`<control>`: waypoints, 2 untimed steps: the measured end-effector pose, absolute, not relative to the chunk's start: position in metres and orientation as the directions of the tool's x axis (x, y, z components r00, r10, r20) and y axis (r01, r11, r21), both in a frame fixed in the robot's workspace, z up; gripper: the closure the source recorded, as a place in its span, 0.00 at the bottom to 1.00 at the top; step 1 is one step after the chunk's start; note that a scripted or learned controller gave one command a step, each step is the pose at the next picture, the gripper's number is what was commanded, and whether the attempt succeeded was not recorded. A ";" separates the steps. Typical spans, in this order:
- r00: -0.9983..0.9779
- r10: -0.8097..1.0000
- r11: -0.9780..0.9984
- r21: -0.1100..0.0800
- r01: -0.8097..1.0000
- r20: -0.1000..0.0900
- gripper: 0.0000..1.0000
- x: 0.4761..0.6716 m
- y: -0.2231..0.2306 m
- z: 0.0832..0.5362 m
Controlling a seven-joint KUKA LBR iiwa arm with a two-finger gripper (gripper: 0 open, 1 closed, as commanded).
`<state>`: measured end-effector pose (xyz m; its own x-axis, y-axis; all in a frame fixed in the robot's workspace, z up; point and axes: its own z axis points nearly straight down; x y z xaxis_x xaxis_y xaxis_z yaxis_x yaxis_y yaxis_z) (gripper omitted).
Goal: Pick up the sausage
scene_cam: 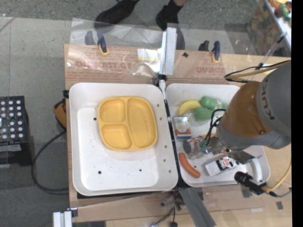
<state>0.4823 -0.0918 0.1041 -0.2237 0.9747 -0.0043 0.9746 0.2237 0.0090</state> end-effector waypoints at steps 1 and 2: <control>-0.218 0.976 0.218 0.010 0.976 -0.012 0.00 0.482 -0.097 0.105; -0.234 0.972 0.234 -0.002 0.972 -0.003 0.00 0.576 -0.129 0.092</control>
